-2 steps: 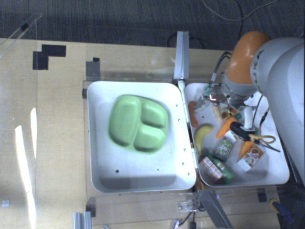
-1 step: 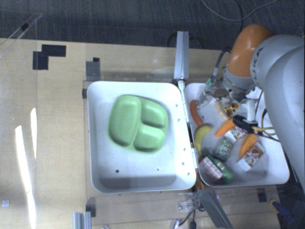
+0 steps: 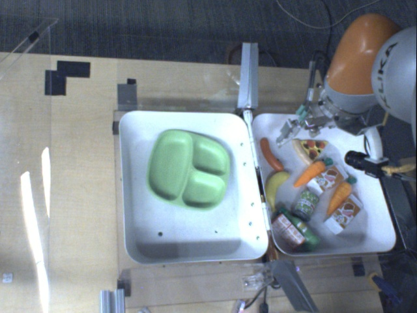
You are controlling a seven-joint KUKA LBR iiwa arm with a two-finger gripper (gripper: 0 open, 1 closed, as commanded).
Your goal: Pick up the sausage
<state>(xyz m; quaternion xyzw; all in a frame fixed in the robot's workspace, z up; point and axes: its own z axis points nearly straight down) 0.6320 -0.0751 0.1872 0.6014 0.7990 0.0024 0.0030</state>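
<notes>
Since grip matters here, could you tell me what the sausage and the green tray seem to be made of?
Sausage: probably moulded plastic toy food; its reddish-brown skin is smooth and uniform, with a slight sheen.
Green tray: likely plastic with a satin finish; one even pale green, with softly rounded compartment edges. Neither material is certain from the look alone.

A light green plastic tray with three compartments [image 3: 189, 169] lies in the left shallow white bin [image 3: 140, 240]. In the right shallow white bin [image 3: 384, 237], a pizza slice toy [image 3: 311, 150] sits near the far side, with an orange toy carrot [image 3: 310, 172] just in front of it and a second orange carrot [image 3: 339, 196] to its right. A yellow-green round fruit [image 3: 277, 182] lies by the bin's left wall. Small white cartons [image 3: 344, 214], a green can [image 3: 305, 203] and a dark bottle [image 3: 293, 230] crowd the near side.
</notes>
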